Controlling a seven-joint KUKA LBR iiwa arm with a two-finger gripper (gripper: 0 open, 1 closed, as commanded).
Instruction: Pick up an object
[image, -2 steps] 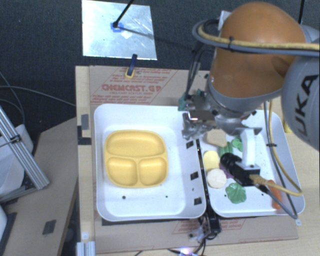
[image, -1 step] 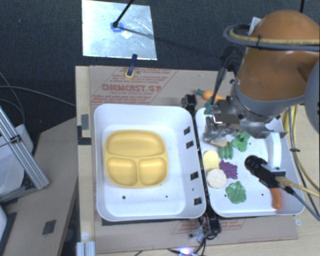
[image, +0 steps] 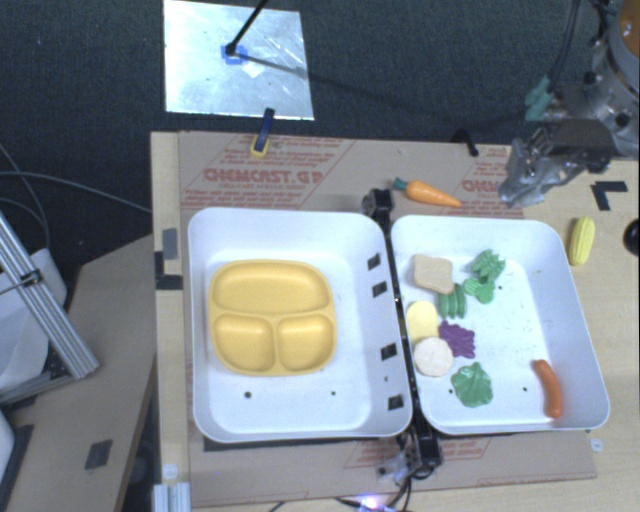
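- The brown cardboard sheet (image: 330, 165) under both bins is the largest thing, and red letters on it read "CHEMCAST GP"; the same print near my wrist is partly hidden.
- The left shallow white bin (image: 290, 225) holds a yellow plastic tray with three compartments (image: 271, 316), and nothing lies in the tray.
- The right shallow white bin (image: 560, 300) holds the toy foods I can choose from: a tan bread slice (image: 433, 273), green leafy pieces (image: 485, 268), a purple grape bunch (image: 459, 338), a round white piece (image: 433, 356), a green broccoli-like piece (image: 472, 384) and an orange sausage (image: 548, 387).
- My gripper (image: 525, 182) hangs above the cardboard just behind the far rim of the right bin, well apart from every object in it.
- I cannot tell if my fingers are wide or narrow, the metal parts blur together; I see no object between them.
- An orange toy carrot (image: 428, 192) lies on the cardboard near me, and a yellow corn cob (image: 581, 240) lies outside the bin to the right.
- In my judgement the task is at its start: nothing is picked, so choosing, descending, closing and lifting are all left.
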